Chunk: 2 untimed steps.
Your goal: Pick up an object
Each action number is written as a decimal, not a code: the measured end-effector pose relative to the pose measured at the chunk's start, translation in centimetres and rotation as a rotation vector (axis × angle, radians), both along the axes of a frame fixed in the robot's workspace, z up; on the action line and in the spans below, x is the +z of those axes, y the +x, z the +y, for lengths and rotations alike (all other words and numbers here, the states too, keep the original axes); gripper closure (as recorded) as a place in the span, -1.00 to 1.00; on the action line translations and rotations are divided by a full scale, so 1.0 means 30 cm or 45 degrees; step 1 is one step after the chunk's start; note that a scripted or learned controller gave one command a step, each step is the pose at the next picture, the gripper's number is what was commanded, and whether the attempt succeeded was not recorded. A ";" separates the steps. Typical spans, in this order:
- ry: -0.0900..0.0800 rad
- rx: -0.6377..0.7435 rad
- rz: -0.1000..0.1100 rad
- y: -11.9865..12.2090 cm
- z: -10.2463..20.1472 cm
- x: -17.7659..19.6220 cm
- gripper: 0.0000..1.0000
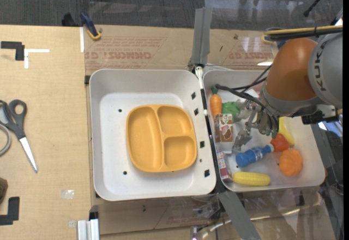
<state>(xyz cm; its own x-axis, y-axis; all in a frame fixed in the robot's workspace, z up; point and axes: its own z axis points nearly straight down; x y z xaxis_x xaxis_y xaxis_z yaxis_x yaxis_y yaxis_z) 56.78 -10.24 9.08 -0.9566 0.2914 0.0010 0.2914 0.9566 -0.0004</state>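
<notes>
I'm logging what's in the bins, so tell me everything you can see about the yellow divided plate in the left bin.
The yellow divided plate looks like smooth moulded plastic, rounded-square, with raised ridges splitting it into three wells: one long well on its left side and two smaller ones on its right. It lies flat and upright, turned slightly askew, near the middle of the left bin. Its wells hold nothing. It rests on the bin floor, clear of the walls.

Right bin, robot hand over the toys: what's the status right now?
Gripper low in right bin, nothing seen held. Blue bottle just below it, corn nearer the front. Yellow tray alone in left bin.
</notes>
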 end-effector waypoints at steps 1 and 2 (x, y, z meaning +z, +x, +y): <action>-0.004 -0.138 -0.002 0.019 0.011 0.001 -1.00; -0.012 -0.422 -0.004 -0.014 -0.001 0.005 -1.00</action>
<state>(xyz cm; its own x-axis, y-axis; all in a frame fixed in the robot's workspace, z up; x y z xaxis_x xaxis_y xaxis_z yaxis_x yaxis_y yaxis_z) 56.35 -10.27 9.21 -0.8099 0.5865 -0.0059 0.5866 0.8099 -0.0077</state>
